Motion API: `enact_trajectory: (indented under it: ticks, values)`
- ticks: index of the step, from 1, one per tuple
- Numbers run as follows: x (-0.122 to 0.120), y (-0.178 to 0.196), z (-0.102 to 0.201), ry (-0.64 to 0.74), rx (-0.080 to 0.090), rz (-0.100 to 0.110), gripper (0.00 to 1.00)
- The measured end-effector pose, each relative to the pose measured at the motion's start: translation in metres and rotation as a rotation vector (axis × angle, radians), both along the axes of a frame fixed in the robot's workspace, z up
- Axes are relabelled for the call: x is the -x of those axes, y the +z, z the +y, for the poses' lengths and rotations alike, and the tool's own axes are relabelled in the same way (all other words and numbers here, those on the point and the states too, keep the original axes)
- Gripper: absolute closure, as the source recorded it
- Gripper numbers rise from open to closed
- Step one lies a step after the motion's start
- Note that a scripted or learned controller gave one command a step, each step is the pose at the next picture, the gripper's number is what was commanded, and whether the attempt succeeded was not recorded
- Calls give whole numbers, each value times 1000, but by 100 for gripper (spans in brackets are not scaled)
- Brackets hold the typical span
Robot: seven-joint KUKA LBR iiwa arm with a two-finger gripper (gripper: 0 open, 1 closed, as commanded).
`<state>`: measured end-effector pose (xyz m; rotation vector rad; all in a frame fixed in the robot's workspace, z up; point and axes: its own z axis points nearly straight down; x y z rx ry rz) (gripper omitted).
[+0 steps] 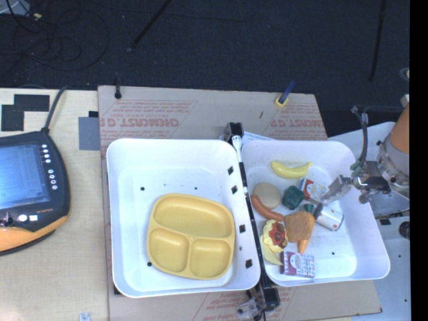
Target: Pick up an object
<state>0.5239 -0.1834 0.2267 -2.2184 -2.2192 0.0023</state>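
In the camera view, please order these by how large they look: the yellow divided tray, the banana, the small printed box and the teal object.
Largest to smallest:
1. yellow divided tray
2. banana
3. small printed box
4. teal object
Banana and box look nearly alike, so their order is unsure.

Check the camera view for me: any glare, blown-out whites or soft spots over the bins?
Camera view: the right bin is brightly lit, its white floor nearly blown out. The left bin is evenly lit; the yellow tray casts only a faint shadow. The banana and carrot are soft-edged. The gripper blurs against clutter. The background above the bench is dark.
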Motion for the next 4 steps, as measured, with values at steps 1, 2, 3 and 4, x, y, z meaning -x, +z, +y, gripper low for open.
enact_trajectory:
  ticks: [1,2,3,4]
  values:
    - [-46,-100,21,-1,0,1,0]
    - [-2,-138,27,0,-1,-1,0]
    - [-3,-128,27,-6,-5,-2,100]
    - [-10,-40,113,0,0,0,100]
